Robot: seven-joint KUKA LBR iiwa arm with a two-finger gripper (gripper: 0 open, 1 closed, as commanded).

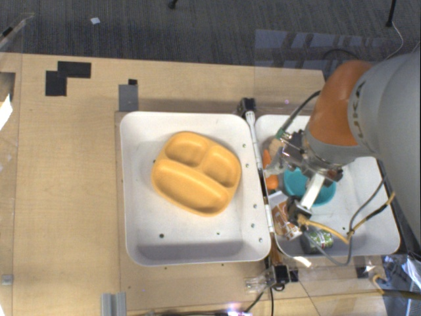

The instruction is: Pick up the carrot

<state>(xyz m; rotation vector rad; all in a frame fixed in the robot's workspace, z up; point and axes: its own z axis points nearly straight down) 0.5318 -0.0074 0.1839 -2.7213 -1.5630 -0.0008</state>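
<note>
Peeking orange carrot (pixel 268 157) beside claw (pixel 284 151)

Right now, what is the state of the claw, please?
Claw: over the right bin, above a teal object; open or closed cannot be told.

One fixed camera looks down at a slant on both bins (pixel 191 255), arm (pixel 388 110) entering from right.
</note>
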